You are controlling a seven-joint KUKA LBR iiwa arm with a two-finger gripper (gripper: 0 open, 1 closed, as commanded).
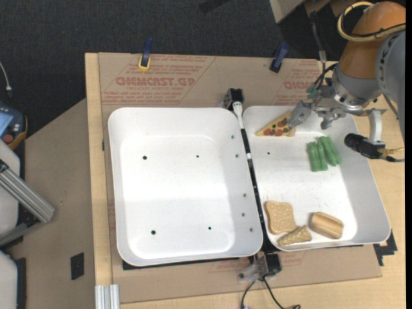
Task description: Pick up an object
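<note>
The right white bin holds several toy foods. A pizza slice lies at its far left corner, and green beans lie right of the middle. A bread slice, a tan wedge and a bread roll sit along the near edge. My gripper hangs over the bin's far edge, open, with nothing between its fingers. Its left finger stands just right of the pizza slice, and the beans lie a little nearer the camera than the gripper.
The left white bin adjoins the right one along a black hinge strip. Both rest on a cardboard sheet held by blue clamps at the back. The arm's black cable end overhangs the right bin's right side.
</note>
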